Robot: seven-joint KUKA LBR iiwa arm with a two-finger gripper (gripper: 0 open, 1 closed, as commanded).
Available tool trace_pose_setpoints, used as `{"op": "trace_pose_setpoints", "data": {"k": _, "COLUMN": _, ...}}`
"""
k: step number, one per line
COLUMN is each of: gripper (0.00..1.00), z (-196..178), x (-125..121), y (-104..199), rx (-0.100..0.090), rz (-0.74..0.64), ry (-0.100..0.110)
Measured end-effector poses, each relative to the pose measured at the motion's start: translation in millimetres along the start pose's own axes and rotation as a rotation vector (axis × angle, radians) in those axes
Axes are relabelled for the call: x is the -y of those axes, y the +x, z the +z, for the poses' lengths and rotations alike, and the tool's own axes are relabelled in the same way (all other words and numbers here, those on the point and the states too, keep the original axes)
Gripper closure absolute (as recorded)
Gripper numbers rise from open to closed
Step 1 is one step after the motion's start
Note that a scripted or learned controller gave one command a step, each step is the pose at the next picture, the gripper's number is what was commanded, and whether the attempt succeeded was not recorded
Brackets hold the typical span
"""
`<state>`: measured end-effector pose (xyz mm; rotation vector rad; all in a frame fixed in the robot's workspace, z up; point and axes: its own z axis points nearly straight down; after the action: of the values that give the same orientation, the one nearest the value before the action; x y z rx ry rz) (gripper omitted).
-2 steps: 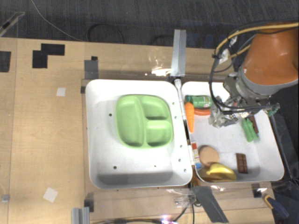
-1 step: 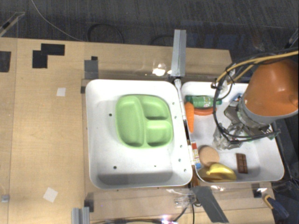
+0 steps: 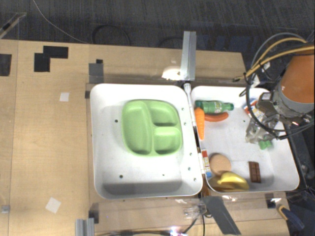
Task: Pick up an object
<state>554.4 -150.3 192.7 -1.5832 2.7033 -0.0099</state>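
Reading from the near rim of the right bin [image 3: 290,181], the first items were a banana [image 3: 231,182] and a tan rounded object [image 3: 220,162] touching it on its far side, both by the bin's near left corner. A brown chocolate bar [image 3: 254,171] lay just right of the banana, its long axis running near to far. Farther in, the gripper [image 3: 257,133] hung over the right half of the same bin, beneath the arm's orange band [image 3: 300,80]. A small green piece [image 3: 266,143] showed at the gripper's near right edge; whether it was a loose object or part of the tool could not be determined. Cables and housing hid the tool's tip, so no grasp on any object could be confirmed. Against the far left part of the right bin, a carrot [image 3: 199,123] lay along the dividing wall, long axis near to far, with a green bottle [image 3: 213,105] and a red-orange item [image 3: 216,116] lying crosswise beside it. Judged from this layout, the chocolate bar was the nearest candidate, lying toward the near rim from the gripper. The carrot group lay well apart, to the gripper's left in this view. The left bin [image 3: 103,146] held a green divided tray [image 3: 150,127].
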Motion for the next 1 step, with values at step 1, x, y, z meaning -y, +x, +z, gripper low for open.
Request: {"op": "trace_pose_setpoints", "data": {"k": 1, "gripper": 1.0, "z": -14.9, "x": 88.9, "y": -7.6, "rx": 0.002, "rz": -0.076, "ry": -0.001}}
